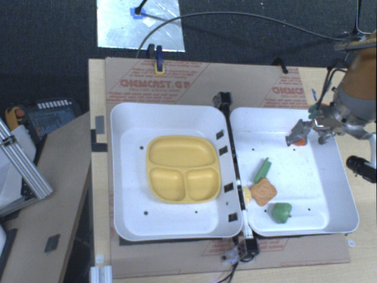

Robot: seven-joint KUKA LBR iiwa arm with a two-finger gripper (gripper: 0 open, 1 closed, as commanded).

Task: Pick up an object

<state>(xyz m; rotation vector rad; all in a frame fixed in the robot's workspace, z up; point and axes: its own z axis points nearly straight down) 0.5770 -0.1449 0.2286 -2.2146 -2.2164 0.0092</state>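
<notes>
Camera view: small red-orange object under gripper.

Bench w/ a printed cardboard sheet on top; on that, 2 shallow white bins side by side. Left bin and right bin meet at a black centre strip. Foil-like sheet lies behind on dark surface.

Two white bins sit side by side. The left one holds one yellow divided plate. The right one holds four small things: one green stick, one orange waffle-like square, one green pepper and one small red piece
</notes>
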